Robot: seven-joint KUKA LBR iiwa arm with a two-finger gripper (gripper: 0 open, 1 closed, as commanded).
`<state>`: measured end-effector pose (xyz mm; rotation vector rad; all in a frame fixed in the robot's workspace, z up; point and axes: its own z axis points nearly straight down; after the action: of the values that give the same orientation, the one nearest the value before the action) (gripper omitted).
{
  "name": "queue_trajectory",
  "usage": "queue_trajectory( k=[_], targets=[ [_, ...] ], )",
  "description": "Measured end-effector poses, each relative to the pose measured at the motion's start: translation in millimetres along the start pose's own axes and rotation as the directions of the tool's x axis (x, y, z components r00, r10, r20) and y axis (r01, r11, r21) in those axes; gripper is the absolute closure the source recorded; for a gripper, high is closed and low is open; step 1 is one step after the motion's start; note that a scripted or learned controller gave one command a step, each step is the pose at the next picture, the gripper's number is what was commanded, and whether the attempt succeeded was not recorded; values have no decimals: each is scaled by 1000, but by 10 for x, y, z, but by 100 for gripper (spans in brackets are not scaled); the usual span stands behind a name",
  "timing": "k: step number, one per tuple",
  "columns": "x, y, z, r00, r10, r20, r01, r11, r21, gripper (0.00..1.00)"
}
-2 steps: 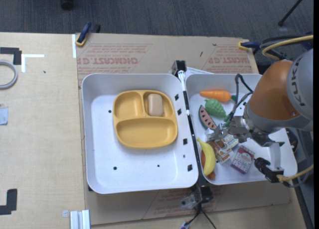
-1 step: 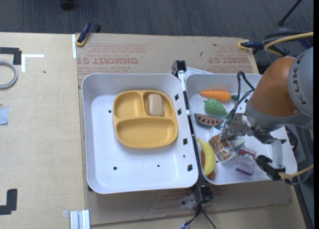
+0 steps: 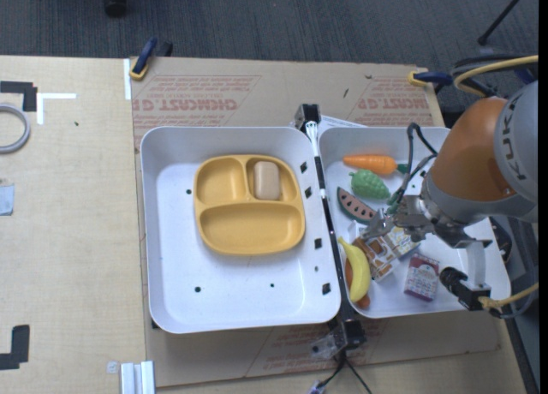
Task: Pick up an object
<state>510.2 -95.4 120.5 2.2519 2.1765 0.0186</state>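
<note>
I see the gripper (image 3: 387, 228) low in the right bin (image 3: 479, 298) — right over a brown packet (image 3: 383, 255), just left of it the banana (image 3: 358, 271), its long axis running up-down.

Single fixed overhead camera, slanted down on both bins (image 3: 171, 238)
</note>
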Motion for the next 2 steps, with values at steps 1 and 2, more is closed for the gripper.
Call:
queue_trajectory(
  k=[1,2],
  targets=[
    [11,20,-104,1000,1,-2,-1,1000,-3,100],
    [11,20,-104,1000,1,-2,-1,1000,-4,0]
  ],
)
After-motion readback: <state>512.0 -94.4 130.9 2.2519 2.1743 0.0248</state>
